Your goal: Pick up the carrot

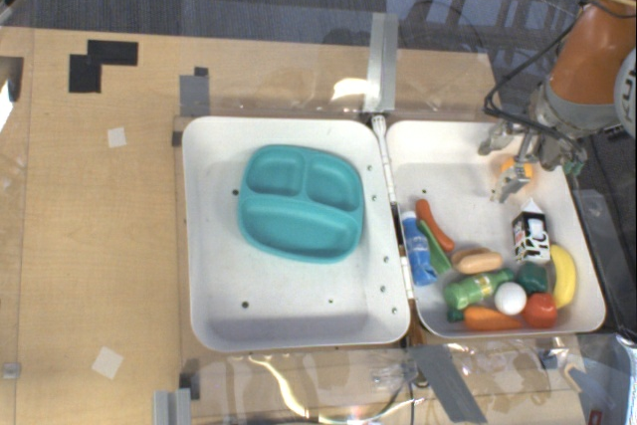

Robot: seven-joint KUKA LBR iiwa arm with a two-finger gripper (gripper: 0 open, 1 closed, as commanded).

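The carrot (pixel 435 225), orange-red with a green stem end, lies slanted in the right bin (pixel 448 159) near its left wall. It rests among other toy food. My gripper (pixel 535 170) hangs over the back right part of that bin, up and to the right of the carrot and well apart from it. The fingers (pixel 509 182) look spread and open, and no toy sits between them. The orange band of the arm (pixel 592 55) rises behind it.
The right bin also holds a blue tube (pixel 419 252), a bread roll (pixel 478 262), a green can (pixel 468 292), a white ball (pixel 511 298), a banana (pixel 564 274), a small carton (pixel 530 236) and an orange vegetable (pixel 490 318). A teal divided plate (pixel 299 202) lies in the left bin (pixel 214 284).
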